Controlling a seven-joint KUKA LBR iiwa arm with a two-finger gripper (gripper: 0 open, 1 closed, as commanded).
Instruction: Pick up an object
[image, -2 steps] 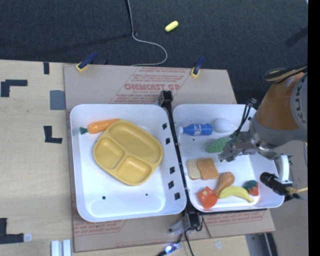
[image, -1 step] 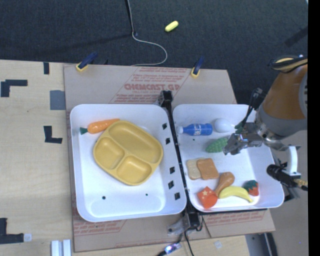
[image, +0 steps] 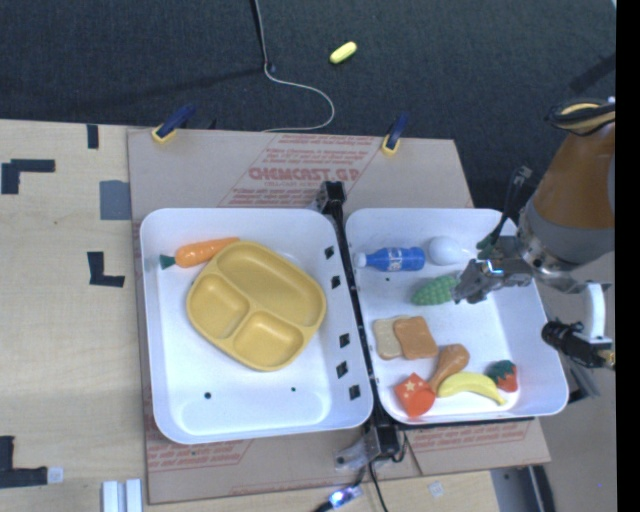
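Right now I see the gripper (image: 476, 284) over the right bin (image: 545, 395), just beside a green bumpy toy (image: 433, 291). I cannot tell its state.

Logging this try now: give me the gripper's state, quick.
Gripper: over the right bin, beside the green bumpy toy; nothing visibly held; open or shut cannot be told.

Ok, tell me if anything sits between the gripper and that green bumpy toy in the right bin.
Nothing visible does. The gripper hangs just right of the green bumpy toy, with bare bin floor between them. The blue bottle and white egg lie behind it, the bread slices in front.
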